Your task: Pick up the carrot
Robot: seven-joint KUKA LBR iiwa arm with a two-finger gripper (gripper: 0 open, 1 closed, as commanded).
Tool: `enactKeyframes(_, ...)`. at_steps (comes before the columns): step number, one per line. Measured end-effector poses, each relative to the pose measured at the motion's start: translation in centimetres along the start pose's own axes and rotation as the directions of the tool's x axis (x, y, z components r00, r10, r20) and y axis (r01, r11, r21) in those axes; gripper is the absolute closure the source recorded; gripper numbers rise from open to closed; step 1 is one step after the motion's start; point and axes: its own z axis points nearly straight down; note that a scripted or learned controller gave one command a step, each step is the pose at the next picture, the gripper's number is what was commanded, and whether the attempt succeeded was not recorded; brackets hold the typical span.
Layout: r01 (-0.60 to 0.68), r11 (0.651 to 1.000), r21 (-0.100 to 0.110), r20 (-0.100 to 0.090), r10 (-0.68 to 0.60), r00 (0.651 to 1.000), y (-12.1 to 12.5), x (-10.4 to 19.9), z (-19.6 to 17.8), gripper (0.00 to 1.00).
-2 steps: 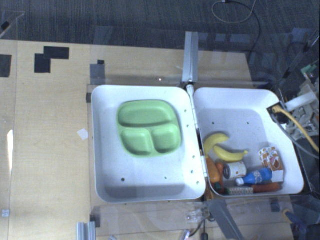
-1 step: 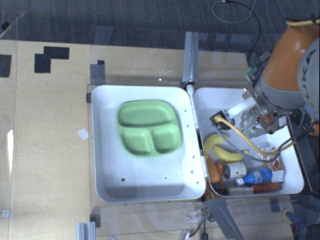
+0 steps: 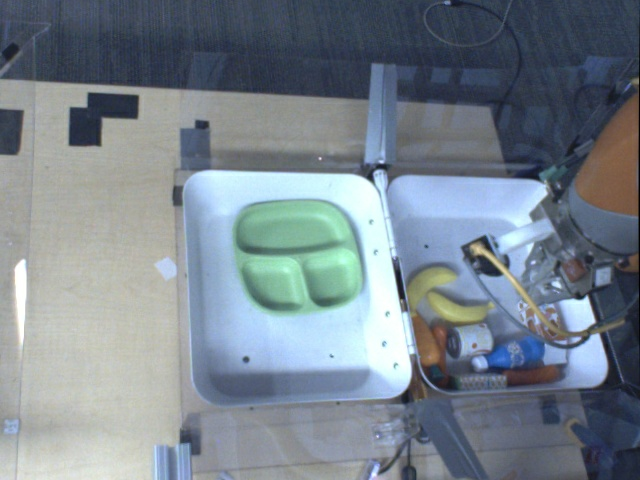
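Carrot [image 3: 527,375] lies along the right bin's [image 3: 450,203] near wall, crowded by a bottle [image 3: 510,355], can [image 3: 468,342] and banana [image 3: 447,297]. Gripper [image 3: 548,268] hangs above, apart from it; finger state cannot be told.

robot lab | wooden bench [image 3: 90,268]; twin white bins [image 3: 215,368]; loose cable [image 3: 470,18]

No text can be read; the labels on the can [image 3: 470,342] and the bottle [image 3: 510,355] are too blurred.
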Motion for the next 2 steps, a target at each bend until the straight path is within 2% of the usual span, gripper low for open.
enactKeyframes(1,0.037,0.999,0.000,0.000,-0.037,0.999,2.5,5.0,-2.5,1.00)
enactKeyframes(2,0.044,0.999,0.000,-0.001,-0.044,0.999,2.4,5.2,-3.5,1.00)
